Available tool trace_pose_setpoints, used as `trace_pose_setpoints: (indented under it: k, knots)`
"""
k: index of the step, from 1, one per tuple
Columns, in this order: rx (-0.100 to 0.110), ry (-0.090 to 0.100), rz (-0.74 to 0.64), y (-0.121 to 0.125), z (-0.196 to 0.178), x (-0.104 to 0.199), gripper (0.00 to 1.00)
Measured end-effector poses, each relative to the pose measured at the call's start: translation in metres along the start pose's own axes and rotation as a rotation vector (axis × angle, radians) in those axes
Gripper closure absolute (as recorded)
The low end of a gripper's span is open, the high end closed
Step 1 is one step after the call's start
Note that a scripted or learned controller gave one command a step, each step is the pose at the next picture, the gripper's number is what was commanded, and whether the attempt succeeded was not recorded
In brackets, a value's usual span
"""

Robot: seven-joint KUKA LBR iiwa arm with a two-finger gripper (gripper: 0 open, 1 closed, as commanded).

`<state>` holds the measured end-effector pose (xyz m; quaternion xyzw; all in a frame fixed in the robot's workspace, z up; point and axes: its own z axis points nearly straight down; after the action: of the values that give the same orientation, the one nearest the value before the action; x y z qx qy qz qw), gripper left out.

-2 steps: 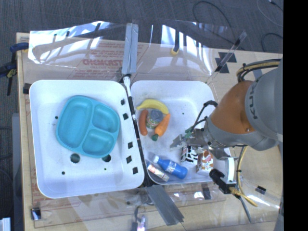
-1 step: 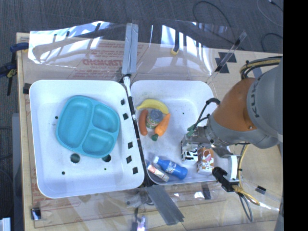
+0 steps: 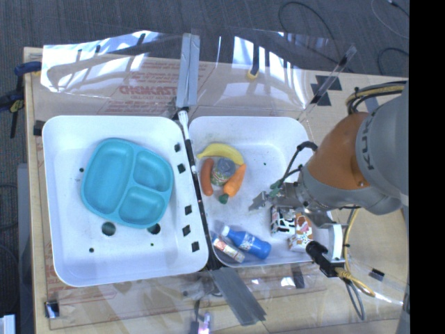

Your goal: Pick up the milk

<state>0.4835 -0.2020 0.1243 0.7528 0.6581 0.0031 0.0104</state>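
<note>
The arm (image 3: 361, 162) reaches in over the right bin (image 3: 278, 127), and its end effector (image 3: 281, 214) hangs low inside that bin, near the bin's right wall. Whether it is parted or closed cannot be told from this angle, since the wrist and its fittings cover it.

The milk carton (image 3: 300, 232), a small white carton with black patches and a red-orange panel, lies in the right bin just beside the end effector, toward the bin's front right corner. Nothing shows it to be clamped; it appears to rest on the bin floor, touching or nearly touching the end effector's lower parts.

Also in the right bin, a blue bottle (image 3: 247, 243) lies on its side along the front wall, left of the carton. Toward the bin's left wall sits a cluster: a yellow banana (image 3: 221, 151) at the back, a carrot (image 3: 235, 181) and a reddish sausage-shaped piece (image 3: 206, 177) to either side of a small greyish item.

The left bin (image 3: 62, 207), which adjoins the right bin's left wall, holds a blue divided plate (image 3: 127, 181). Both bins sit on the surface (image 3: 83, 89).
</note>
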Motion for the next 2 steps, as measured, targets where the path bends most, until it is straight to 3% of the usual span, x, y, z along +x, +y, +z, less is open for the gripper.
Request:
trace_pose_setpoints:
  k: [1,2]
  knots:
    - [-0.004,0.000,-0.045,0.000,0.019,-0.007,0.00]
    - [-0.007,0.002,0.001,-0.001,0.015,0.021,0.00]
